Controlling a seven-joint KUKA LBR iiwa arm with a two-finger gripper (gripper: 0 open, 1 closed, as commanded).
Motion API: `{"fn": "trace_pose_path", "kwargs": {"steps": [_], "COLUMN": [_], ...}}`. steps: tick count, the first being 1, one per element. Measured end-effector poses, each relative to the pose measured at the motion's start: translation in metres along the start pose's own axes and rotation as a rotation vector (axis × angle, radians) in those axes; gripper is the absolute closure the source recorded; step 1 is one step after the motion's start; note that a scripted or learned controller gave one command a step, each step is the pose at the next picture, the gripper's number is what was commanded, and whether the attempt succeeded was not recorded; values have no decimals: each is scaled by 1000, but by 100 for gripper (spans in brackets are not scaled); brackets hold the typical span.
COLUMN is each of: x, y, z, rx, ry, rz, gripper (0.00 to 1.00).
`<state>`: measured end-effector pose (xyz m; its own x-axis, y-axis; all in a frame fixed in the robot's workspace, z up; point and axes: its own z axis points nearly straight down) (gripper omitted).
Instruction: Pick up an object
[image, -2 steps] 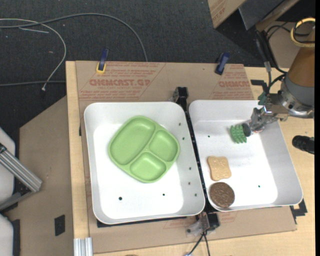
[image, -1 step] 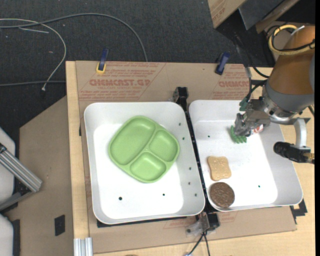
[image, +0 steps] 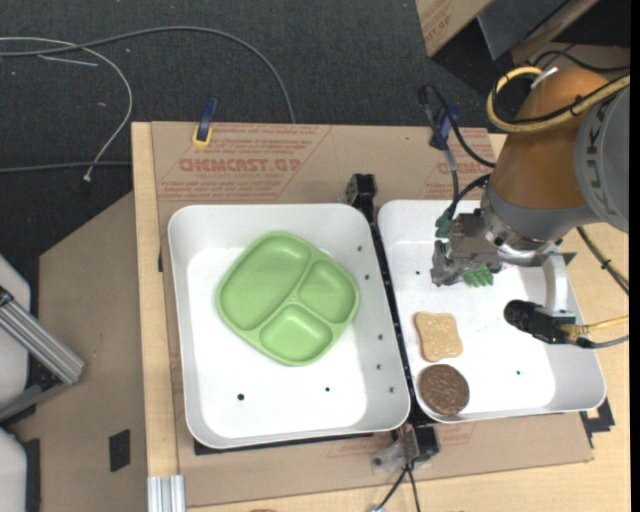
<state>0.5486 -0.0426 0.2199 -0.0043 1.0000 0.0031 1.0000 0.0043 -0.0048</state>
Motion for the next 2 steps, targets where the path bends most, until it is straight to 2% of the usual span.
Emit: {"fn": "trace_pose_path", "kwargs": {"steps": [1, 2], "x": [49, 109], "y": [-18, -32], "z": [8, -5], "rx": [0, -4], "ry": [0, 0], "rz": [0, -3], "gripper": [100, 100]}}
